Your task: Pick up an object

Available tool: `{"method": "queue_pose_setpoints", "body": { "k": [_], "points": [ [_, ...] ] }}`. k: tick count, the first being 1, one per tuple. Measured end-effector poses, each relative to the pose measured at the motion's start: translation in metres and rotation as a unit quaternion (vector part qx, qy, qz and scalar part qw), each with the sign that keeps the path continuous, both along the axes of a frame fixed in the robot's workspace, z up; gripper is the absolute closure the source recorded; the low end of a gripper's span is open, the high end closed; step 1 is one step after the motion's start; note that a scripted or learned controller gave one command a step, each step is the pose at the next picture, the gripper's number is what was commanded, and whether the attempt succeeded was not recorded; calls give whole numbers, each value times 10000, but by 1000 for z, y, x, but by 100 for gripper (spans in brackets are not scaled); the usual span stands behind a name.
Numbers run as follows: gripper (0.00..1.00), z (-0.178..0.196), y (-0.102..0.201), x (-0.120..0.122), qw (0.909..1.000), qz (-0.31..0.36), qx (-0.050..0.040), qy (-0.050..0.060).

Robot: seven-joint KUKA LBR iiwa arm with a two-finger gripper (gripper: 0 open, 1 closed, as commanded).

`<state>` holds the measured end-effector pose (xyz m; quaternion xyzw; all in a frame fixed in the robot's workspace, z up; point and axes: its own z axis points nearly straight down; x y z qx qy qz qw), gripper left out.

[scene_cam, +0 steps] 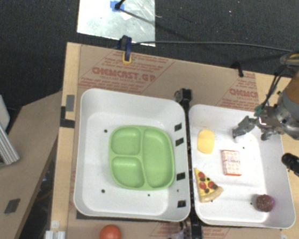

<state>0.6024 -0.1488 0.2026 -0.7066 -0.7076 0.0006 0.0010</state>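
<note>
So far we are in the approach step: nothing is lifted yet. Our gripper (252, 127) hangs over the back part of the right bin (280, 175), with its two fingers (242, 127) spread apart and nothing between them. We carry no object.

Four candidates lie on the floor of that bin. A yellow block (206, 141), perhaps toy butter or cheese, sits near the bin's left wall. A small red and white carton (232, 162) lies just right of it, near the middle. A toy pizza slice (207, 185) rests toward the front left, and a dark purple round piece (264, 202) sits at the front right, well apart from the others. The left bin (90, 136) holds a green divided tray (141, 157), and an orange ball (110, 236) rests outside on the bench.

We judge the carton and the yellow block nearest to our fingers. Next we need to move forward over one of them, straddle it with the fingers, descend to the floor, and close before lifting.
</note>
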Motion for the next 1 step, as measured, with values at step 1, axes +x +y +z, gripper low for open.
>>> {"method": "queue_pose_setpoints", "body": {
  "k": [1],
  "points": [
    [0, -57, 6, 7, 10000, 18, -1, -9]
  ]
}}
